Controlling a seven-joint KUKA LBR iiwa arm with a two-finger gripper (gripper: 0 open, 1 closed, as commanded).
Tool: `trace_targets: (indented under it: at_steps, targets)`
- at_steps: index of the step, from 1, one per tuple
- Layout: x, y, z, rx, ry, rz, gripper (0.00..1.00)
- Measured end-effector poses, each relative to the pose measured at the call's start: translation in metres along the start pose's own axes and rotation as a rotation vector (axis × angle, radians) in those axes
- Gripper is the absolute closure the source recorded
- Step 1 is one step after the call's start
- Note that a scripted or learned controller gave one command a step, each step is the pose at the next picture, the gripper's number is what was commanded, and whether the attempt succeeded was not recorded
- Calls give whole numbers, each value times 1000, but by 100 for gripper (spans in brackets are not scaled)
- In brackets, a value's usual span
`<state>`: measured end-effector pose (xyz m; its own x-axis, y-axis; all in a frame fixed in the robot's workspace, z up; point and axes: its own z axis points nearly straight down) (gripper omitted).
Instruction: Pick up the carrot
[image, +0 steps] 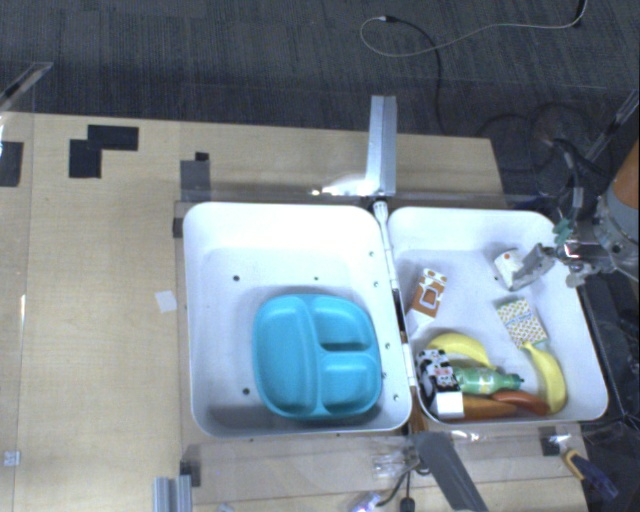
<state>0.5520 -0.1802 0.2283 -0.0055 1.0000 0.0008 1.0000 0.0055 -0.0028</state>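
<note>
Two white bins side by side, left bin (210, 300) bearing a blue divided plate (318, 352), right bin (460, 235) with gripper (540, 258) near its far right edge, finger state impossible to tell, carrot (505, 405) against the near wall beside a banana (548, 375).

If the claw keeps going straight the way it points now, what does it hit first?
Probably the small white object just ahead of the claw in the right white bin; depth is unclear.
</note>
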Motion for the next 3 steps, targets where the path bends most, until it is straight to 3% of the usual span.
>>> trace_targets:
  at_steps: [1,2,3]
  targets:
    - [70,-29,52,2,1,276,0]
    - [114,-65,47,3,1,494,0]
    - [100,-65,47,2,-1,861,0]
